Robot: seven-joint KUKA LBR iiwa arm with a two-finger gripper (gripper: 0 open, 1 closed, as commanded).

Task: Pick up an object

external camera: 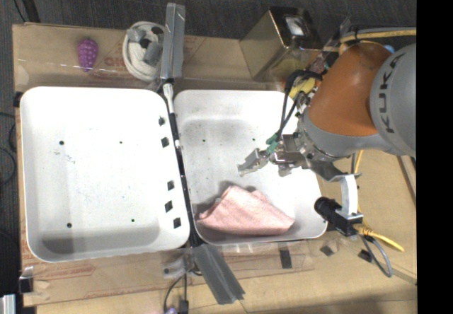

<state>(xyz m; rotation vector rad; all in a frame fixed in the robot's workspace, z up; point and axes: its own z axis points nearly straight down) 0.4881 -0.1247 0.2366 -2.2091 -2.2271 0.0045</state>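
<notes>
A folded pink cloth (245, 213) lies at the near edge of the right bin (212, 111). My gripper (252, 163) hangs over the middle of that bin, pointing left, a short way above and behind the cloth. Its fingers stand apart with nothing between them. The grey arm with its orange band (350, 93) covers the bin's right side.
The left bin (92, 171) lies beside the right one, with a grey divider (177, 164) between them. Behind the bins sit a purple grape-like object (87, 53), a white cable coil (144, 49) and a tan box (279, 40).
</notes>
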